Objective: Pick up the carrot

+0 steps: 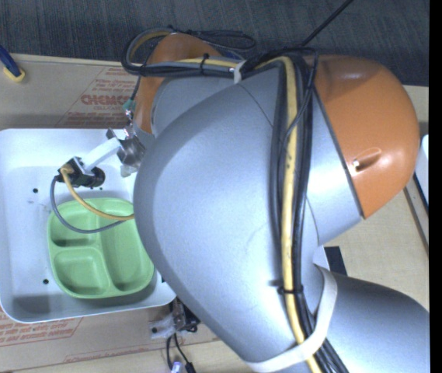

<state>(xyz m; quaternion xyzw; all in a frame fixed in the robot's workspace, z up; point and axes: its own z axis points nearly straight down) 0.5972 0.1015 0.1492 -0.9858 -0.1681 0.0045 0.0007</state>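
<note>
The grey arm (267, 208) spreads across most of the scene, and its bulk covers the right part of the left white bin (3, 208) and everything beyond it. The gripper (130, 151) is seen only as a bit of metal at the arm's edge, over the bin's upper part, and whether it is open or closed, or holds anything, cannot be told. Where the carrot lies relative to it cannot be told either, nor which way its long axis runs. A green divided plate (96, 263) sits in the bin's lower half, below the gripper, its right side under the arm. The bin rests on printed cardboard (65, 92), and a small blue-and-yellow object (7, 61) lies at the cardboard's upper left corner, well apart.
</note>
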